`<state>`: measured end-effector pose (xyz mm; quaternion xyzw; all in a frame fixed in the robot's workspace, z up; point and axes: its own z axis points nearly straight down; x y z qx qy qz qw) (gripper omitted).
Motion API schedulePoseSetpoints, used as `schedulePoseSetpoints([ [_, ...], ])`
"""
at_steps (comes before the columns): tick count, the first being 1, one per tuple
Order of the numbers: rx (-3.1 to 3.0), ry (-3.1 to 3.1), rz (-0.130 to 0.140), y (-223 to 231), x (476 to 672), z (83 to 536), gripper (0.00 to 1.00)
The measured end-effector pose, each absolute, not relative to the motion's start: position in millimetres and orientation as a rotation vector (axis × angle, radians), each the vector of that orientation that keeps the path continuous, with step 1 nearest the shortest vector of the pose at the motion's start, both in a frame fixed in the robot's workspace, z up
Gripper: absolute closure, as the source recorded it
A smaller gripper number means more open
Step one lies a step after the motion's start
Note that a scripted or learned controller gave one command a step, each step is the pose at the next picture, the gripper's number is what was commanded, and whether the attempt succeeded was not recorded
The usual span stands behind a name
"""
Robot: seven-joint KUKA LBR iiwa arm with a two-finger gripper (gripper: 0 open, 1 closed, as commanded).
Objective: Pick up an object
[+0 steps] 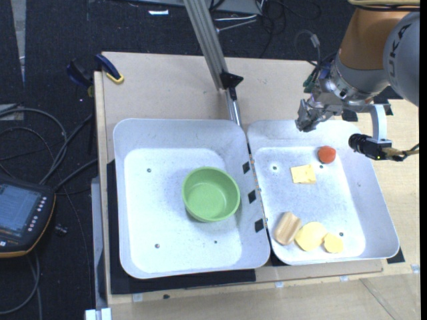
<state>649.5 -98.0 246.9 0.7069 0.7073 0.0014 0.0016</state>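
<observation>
Left bin (pixel 133 179): one green bowl (pixel 211 193), upright, near centre. Right bin (pixel 373 199): yellow wedge (pixel 303 174) mid-bin; tan roll (pixel 287 227), yellow disc (pixel 311 236) and small yellow piece (pixel 333 244) clustered along the near edge; red ball (pixel 326 155) by the far wall. Gripper (pixel 308 121): above the right bin's far rim, nothing between the jaws; their spread cannot be told. Risk, judged: the ball may roll from a descending grasp; clustered pieces may crowd the jaws

A robotics lab: loose cables (pixel 40 122), teach pendant (pixel 20 219), plywood bench (pixel 167 89).
</observation>
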Motion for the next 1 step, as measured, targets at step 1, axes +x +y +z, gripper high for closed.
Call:
schedulePoseSetpoints([
  [1, 2.219, 2.22, 0.004, -98.0, 650.0, 298.9, 1.0],
])
